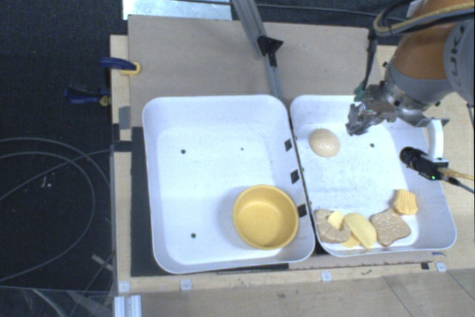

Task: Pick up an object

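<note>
Camera view: gripper (359, 120) hovering near right bin (445, 234) far edge, finger state impossible to tell; beige egg (323, 142) lying just beside, likely rolling off if nudged.

Blue clamps (100, 82) at bench's left edge; cables (44, 182) on floor.

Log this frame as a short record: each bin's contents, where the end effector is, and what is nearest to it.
left bin: yellow bowl, upright, near front right corner
right bin: beige egg-shaped object toward the back; pile of food pieces along front edge
end effector: over right bin's back part
nearest object: the egg-shaped object, to its left in the view, apart from it
</note>
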